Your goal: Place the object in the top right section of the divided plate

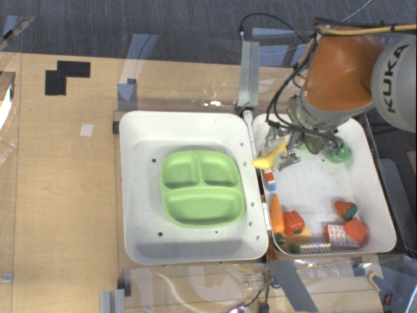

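A wooden counter [58,194] carried two white bins side by side. In the left bin [130,194] lay a green plate [202,188] split into parts: two small ones at the top and one long one at the bottom. The parts had no food in them.

At the wall between the bins, just over the left edge of the right bin [374,194], was a yellow banana [270,158]. It sat at the tip of the claw [281,154], and the claw seemed to be pinching it. The banana was near the plate but not on it.

Below the banana in the right bin were an orange carrot [277,214], a red pepper [294,222], a small can [337,235] and a strawberry [346,208]. Something green [339,152] lay under the arm [342,70], which reached in from the right.
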`<act>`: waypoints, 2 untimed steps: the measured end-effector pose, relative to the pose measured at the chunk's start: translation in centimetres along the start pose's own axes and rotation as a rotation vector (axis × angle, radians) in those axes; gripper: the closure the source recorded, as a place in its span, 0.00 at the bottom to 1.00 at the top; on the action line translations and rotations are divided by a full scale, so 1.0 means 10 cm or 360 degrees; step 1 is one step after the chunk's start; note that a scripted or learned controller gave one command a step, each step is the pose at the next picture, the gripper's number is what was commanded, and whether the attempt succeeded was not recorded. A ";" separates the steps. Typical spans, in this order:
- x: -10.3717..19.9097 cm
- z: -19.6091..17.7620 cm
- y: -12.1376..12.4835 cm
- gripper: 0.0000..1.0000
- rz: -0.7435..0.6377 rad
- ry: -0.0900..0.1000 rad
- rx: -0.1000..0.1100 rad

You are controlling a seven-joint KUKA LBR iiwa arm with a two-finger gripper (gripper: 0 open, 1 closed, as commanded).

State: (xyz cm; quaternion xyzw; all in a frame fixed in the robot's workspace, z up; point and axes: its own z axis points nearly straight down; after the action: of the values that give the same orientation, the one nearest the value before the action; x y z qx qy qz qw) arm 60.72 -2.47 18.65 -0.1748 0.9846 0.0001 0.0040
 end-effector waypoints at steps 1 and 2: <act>0.66 0.00 0.14 1.00 -0.0365 0.0002 0.0000; -0.04 0.01 0.86 1.00 -0.0581 0.0000 -0.0005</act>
State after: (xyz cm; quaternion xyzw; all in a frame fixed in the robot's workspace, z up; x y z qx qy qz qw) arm 58.12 5.74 18.51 -0.3508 0.9365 0.0008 0.0037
